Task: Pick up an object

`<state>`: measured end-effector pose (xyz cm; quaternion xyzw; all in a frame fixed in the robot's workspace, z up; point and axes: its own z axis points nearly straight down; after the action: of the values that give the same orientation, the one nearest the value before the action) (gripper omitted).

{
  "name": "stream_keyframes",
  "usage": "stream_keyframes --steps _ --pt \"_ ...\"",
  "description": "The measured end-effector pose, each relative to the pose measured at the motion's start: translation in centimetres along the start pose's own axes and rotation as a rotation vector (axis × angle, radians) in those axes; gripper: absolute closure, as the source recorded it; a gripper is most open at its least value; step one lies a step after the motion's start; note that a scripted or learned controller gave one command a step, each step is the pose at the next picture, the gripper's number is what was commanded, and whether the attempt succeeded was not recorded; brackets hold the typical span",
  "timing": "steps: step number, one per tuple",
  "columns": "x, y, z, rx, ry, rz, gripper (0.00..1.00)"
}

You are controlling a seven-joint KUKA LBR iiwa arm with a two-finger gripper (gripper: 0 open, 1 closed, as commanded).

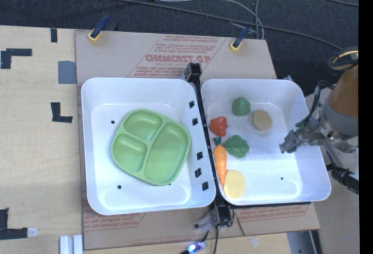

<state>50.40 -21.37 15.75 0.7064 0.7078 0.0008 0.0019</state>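
The right bin [291, 186] holds several toy foods: a green round piece [241, 106], a tan round piece [262, 120], a red piece [218, 126], a dark green leafy piece [236, 145], an orange carrot [220, 162] and a pale yellow piece [234, 184]. My gripper [288, 145] hovers over the bin's right side, to the right of the tan piece, with nothing seen between its fingers. The arm's orange band [345, 93] sits at the far right.
The left bin [96, 130] holds a green divided plate [151, 146]. A black divider [201, 130] runs between the bins. Cardboard [175, 52] lies under both, held by yellow clamps [98, 30]. Cables cross the dark floor behind.
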Motion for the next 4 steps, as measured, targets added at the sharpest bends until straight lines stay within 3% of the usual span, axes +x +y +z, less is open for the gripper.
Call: stream_keyframes --steps 1,2,4 --pt "0.3 1.2 -5.3 -0.001 -0.001 -0.001 1.00" --pt "0.3 1.3 -8.1 0.002 0.000 0.000 1.00" --pt "11.9 0.7 -7.9 0.005 0.004 -0.005 1.00"
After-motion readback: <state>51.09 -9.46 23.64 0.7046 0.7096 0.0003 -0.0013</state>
